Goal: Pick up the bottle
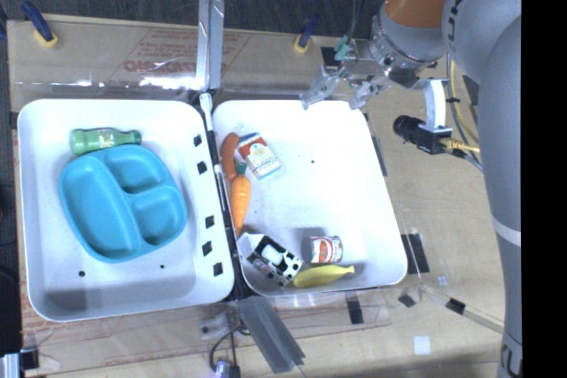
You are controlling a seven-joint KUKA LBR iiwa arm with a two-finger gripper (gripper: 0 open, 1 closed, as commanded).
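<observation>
The small green plastic bottle (104, 138) lies lengthwise far left of the gripper (339, 90), whose fingers spread wide, holding nothing.

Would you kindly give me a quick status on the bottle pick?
Gripper over right bin's far rim, holding nothing. Green bottle lying in left bin, against blue tray's far edge. Centre divider between them.

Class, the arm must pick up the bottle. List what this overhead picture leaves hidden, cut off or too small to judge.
- Green plastic bottle in the left white bin: its lower side is hidden by the blue divided plate; label too small to read.
- Gripper over the right white bin's far rim: too blurred to judge its state.
- Grey arm: cut off by the top edge.
</observation>
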